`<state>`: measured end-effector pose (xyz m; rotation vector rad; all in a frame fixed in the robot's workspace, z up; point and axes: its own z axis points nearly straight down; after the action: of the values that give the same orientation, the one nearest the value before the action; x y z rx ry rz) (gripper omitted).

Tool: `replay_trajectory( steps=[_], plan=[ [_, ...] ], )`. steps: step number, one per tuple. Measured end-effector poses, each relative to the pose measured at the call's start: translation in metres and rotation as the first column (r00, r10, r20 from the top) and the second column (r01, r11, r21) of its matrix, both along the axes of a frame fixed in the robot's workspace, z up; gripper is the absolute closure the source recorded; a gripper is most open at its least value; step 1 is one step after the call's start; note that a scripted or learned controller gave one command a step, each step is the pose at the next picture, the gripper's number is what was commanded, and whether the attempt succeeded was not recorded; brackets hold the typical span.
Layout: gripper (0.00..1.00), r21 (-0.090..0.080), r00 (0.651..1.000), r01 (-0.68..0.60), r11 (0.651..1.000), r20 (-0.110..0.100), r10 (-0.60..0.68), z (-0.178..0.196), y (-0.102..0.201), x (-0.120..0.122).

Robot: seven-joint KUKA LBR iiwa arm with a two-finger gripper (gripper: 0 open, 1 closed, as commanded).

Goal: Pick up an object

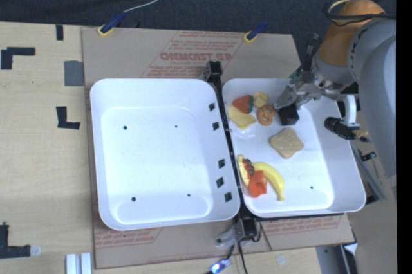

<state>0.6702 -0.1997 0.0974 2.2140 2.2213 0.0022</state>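
In the camera view, the gripper (288, 113) hangs low over the upper part of the right bin (335, 199), just beside a brown round piece (265, 114); the robot seems set to try there. Whether the pincer is wide, narrow or holding anything cannot be told. Near that piece, toward the divider, a yellow wedge (241, 118), a red piece (243, 103) and a small yellow bit (259, 98) crowd any approach. A tan slab (286, 143) lies apart below, and a banana (273, 177) rests farther down. The left bin (103, 157) sits alongside.
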Motion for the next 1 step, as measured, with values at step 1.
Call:
replay_trajectory(
  steps=[1],
  plan=[
    [1.00, 0.003, 1.000, -0.002, 1.000, -0.007, 0.002, 0.0042, 0.0924, -0.0468]
  ],
)
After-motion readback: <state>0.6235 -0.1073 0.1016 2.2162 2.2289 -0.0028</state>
